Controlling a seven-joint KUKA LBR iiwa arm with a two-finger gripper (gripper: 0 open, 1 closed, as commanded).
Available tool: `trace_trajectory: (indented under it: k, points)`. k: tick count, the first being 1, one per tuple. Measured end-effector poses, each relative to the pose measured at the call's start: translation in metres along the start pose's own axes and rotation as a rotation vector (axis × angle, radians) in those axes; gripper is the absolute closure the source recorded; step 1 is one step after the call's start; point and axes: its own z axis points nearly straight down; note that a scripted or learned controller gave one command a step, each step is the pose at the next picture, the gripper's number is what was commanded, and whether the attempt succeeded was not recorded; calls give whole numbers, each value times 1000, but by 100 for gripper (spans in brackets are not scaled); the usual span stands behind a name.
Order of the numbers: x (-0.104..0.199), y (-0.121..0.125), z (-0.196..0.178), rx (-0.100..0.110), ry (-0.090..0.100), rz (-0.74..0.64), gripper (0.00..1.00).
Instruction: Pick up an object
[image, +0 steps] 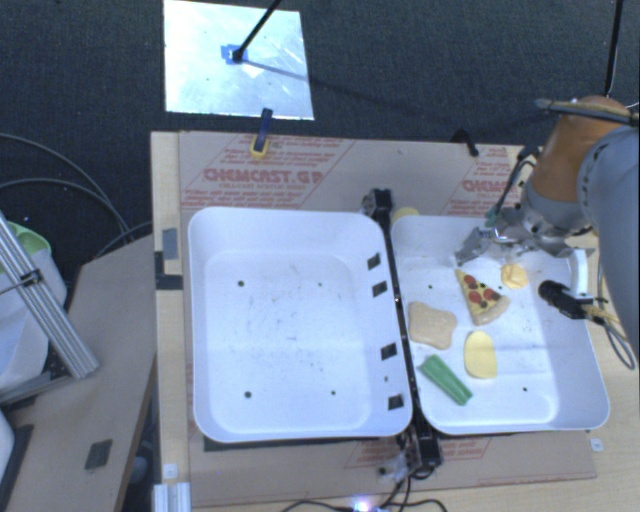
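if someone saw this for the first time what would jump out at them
Probably the cluster of toy food in the right bin: a pizza slice, a slice of bread, a yellow oval piece and a green stick. Next, the grey and orange arm reaching in at the upper right, its tool hanging just above the pizza slice. The left bin beside it is a broad white basin.

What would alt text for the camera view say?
Grey robot arm's gripper hovers over the right white bin, above a toy pizza slice, tan bread slice, yellow oval piece and green stick.
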Motion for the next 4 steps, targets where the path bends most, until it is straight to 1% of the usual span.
trace_trajectory:
  k: [1,2,4]
  points:
    - [-27,3,1,6,5,4,0]
    - [-24,3,1,5,1,2,0]
    - [-25,3,1,7,2,-1,0]
